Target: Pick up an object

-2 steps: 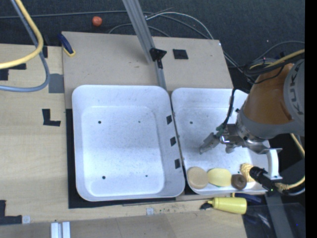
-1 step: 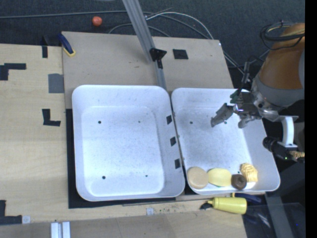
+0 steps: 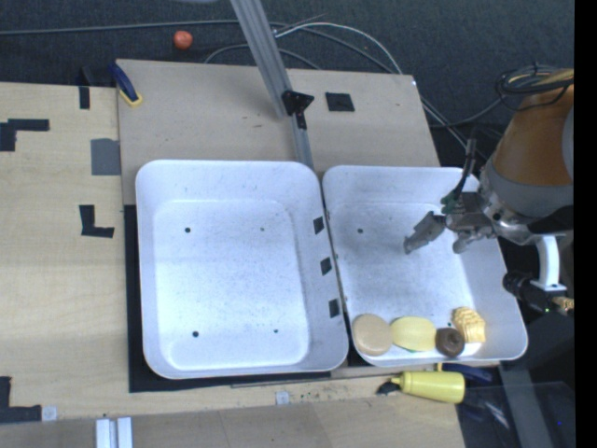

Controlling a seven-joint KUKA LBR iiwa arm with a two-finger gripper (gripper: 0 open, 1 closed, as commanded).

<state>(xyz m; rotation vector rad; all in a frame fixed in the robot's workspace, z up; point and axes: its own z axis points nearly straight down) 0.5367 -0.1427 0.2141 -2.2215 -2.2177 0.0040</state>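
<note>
The arm reaches in from the right, its wrist bent low over the right bin [image 3: 410,180]. The end effector [image 3: 438,236] hangs with fingers spread apart, holding nothing. A tan disc [image 3: 371,334], yellow round piece [image 3: 411,333], and small yellow-brown object [image 3: 460,331] line the bin's near edge.

Open floor across right bin [image 3: 373,203]; toys [image 3: 415,334] crowding its near wall
</note>
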